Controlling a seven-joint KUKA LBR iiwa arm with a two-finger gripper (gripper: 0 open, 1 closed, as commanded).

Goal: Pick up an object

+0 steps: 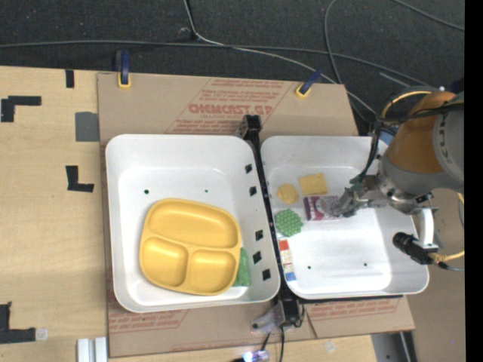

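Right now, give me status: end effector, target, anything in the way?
End effector down in right bin, at purple packet. Grasp unconfirmed. Yellow block, green ball close by.

You see the gripper [341, 204] low in the right bin [392, 277], its tip at a purple packet [315, 207]; a yellow block [313, 183] and green mesh ball [288, 222] lie just beyond

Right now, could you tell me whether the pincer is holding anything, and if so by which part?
It cannot be told: the pincer sits low at the purple packet in the right bin, but no grip is visible.
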